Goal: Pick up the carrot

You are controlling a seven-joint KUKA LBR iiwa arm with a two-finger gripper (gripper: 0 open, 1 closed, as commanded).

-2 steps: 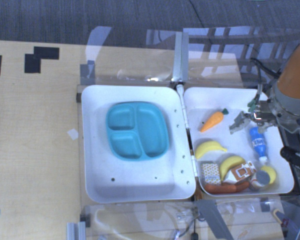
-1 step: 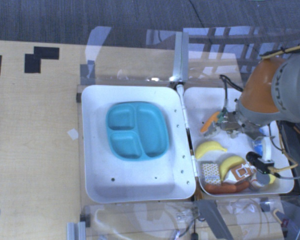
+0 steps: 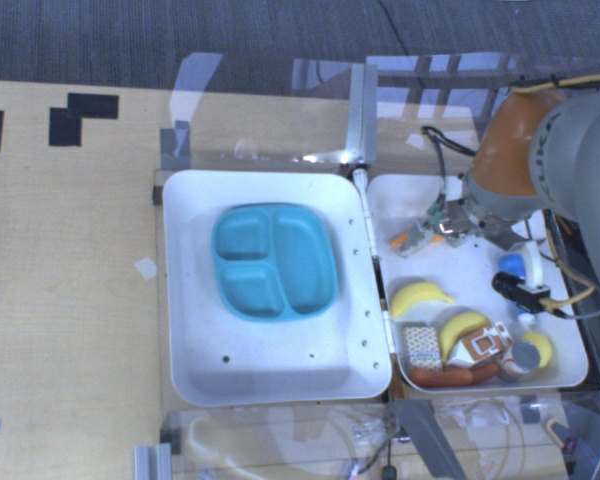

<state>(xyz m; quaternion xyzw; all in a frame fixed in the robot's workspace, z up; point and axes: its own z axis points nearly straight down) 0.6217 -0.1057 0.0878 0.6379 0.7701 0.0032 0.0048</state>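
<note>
Carrot [image 3: 412,237]: small orange piece, lying in the upper left part of the right bin [image 3: 400,196], close to the divider between the two bins. Claw [image 3: 442,225]: set just beside the carrot's right end, low over the bin floor; whether it is spread, pressed together or pinching the carrot cannot be told, as the wrist and grey arm [image 3: 570,158] hide it. Judged placement: the claw stands where a grasp of the carrot would be made.

Neighbouring contents, right bin: banana [image 3: 420,297] below the carrot; second yellow fruit [image 3: 464,325]; patterned packet [image 3: 422,345]; sausage-like red item [image 3: 450,376] along the lower wall; blue object [image 3: 513,266] to the right; further small items crowded at lower right.

Left bin [image 3: 185,268]: holds a blue divided plate [image 3: 276,261], well apart from the carrot.

Surface: pale wooden tabletop [image 3: 70,288] with black markers [image 3: 80,116] at upper left. Room: dark carpet [image 3: 180,13] beyond, crossed by a cable [image 3: 385,13].
</note>
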